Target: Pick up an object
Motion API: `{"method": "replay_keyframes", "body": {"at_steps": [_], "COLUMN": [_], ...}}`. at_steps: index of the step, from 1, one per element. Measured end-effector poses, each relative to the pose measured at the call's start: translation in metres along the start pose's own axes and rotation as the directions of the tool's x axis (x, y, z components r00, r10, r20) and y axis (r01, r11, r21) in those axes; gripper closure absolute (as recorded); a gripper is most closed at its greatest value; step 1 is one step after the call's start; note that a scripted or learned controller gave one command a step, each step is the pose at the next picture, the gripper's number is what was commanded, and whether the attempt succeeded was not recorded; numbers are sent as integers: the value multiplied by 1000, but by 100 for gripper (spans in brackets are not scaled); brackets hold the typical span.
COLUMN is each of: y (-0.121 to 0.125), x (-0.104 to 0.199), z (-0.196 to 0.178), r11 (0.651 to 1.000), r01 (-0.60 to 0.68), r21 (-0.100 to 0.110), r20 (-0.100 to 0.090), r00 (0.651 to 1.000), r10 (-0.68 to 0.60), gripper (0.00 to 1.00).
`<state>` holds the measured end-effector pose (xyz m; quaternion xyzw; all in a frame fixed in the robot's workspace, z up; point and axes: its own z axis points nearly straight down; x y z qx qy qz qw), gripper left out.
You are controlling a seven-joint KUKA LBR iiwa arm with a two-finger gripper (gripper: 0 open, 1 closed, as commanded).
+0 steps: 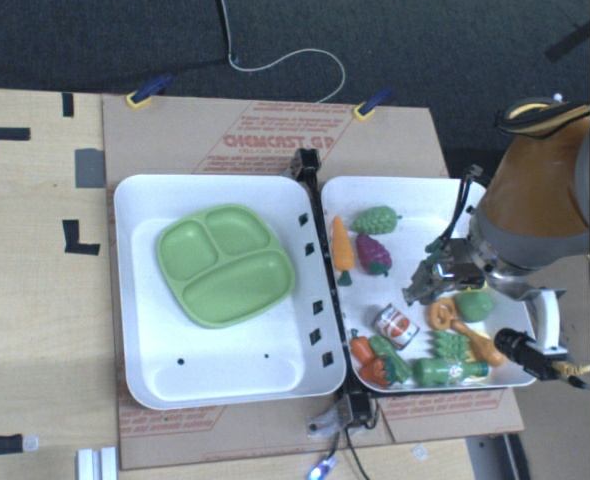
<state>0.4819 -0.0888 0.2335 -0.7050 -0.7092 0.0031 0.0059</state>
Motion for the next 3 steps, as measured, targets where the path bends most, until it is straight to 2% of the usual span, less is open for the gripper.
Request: {"method": "replay_keyframes", "body": {"at_steps": [1,2,3], "y": [2,2,1], "x": [71,148,172], "z": [-11,-88,-181], "r11": [1000,1000,1000], "r01": [2,6,0], "r21": [-10,-19,-22], "r20": [2,1,2], "r00": [1000,1000,1000], "r10": [-2,-6,0], "gripper": [100,100,100]}}
